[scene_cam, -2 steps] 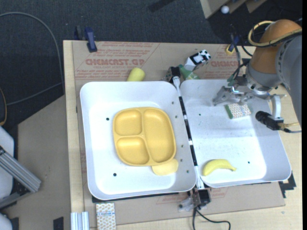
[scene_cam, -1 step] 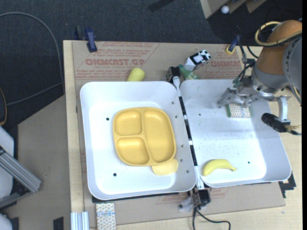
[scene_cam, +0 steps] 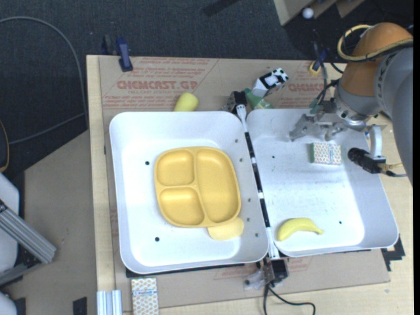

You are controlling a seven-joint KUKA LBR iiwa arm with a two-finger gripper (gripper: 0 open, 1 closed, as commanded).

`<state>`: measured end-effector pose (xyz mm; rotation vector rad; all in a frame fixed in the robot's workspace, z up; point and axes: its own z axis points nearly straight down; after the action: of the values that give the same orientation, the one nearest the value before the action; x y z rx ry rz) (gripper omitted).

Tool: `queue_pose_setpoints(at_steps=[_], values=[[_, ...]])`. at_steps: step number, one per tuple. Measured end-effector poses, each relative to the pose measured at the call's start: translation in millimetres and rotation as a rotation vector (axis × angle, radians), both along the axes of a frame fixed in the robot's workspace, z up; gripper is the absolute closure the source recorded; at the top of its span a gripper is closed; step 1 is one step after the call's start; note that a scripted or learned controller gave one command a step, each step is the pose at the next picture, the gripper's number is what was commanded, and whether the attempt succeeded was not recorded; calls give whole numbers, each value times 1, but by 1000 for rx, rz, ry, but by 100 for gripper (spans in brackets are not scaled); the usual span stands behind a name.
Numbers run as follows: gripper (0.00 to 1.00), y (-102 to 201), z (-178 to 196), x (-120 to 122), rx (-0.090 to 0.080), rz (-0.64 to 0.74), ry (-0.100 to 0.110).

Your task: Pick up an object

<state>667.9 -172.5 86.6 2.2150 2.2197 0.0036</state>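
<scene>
camera view: brown bench [scene_cam: 98, 195] bears two white bins [scene_cam: 131, 241] over dark floor [scene_cam: 52, 18].

Grey arm [scene_cam: 399, 77], orange band [scene_cam: 374, 51]

A single fixed camera looked down at a slant from above the surface [scene_cam: 98, 176], far enough off to take in both white bins: the left bin [scene_cam: 131, 195] and the right bin [scene_cam: 367, 209] beside it. The arm [scene_cam: 374, 64] entered from the frame's right, beyond the right bin.
</scene>
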Motion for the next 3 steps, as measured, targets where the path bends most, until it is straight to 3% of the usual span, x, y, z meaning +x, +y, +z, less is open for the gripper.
queue_pose_setpoints(at_steps=[1,2,3], values=[[0,3,34,-33,2,-2,6],[0,1,39,-55,3,-3,8],[0,1,39,-55,3,-2,8]])
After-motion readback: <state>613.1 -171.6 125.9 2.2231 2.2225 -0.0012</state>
